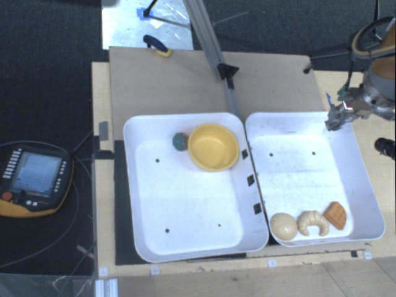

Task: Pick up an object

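Reaching in from the right, the arm (378,67) places its gripper (333,121) over the upper right rim of the right bin (297,159); the fingers are too small and dark to judge, so whether they are spread or closed cannot be told, and nothing is seen between them.

Three graspable items lie in a row along the near edge of the right bin, well apart from the gripper and diagonally across the bin floor from it. A square waffle-like biscuit (335,215) sits nearest the bin's right wall, tilted so one corner points toward the gripper side. Just beside it on its left, a croissant (314,222) lies with its long axis running roughly left to right and its horns curving toward the near wall. A round bread roll (284,226) rests in the near left corner, just beside the croissant.

Most of the right bin's floor between gripper and row is bare. In the left bin (185,228), a yellow bowl (213,147) stands upright near the far right corner, with a small dark green ball (180,142) touching its left side; the rest of that floor is open.
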You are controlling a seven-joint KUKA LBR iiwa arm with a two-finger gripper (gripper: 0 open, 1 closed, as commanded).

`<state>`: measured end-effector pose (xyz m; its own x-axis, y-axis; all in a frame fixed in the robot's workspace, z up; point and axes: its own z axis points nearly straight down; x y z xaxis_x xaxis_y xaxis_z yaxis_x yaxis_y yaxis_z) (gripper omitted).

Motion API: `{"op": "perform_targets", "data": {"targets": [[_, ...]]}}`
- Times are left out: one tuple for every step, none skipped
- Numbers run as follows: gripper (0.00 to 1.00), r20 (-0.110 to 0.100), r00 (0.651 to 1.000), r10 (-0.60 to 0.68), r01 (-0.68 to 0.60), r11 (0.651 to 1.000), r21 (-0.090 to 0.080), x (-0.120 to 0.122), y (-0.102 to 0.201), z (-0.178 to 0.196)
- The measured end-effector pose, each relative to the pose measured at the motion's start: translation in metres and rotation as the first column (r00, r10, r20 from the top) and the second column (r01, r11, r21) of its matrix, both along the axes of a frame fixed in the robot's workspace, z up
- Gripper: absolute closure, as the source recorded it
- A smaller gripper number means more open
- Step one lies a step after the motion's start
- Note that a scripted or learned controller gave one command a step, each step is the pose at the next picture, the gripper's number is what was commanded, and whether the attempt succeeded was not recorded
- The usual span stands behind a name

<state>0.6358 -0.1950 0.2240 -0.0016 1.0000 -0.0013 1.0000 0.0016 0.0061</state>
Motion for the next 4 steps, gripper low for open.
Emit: {"op": "perform_targets", "data": {"targets": [[1.00, -0.002, 1.000, -0.001, 0.001, 1.000, 0.000, 0.001, 0.000, 0.034], [1.00, -0.005, 1.000, 0.003, -0.003, 1.000, 0.002, 0.001, 0.054, 0.039], [1.00, -0.006, 1.000, 0.003, -0.003, 1.000, 0.002, 0.013, 0.105, 0.025], [1.00, -0.006, 1.000, 0.003, -0.003, 1.000, 0.002, 0.015, 0.158, 0.012]]}}
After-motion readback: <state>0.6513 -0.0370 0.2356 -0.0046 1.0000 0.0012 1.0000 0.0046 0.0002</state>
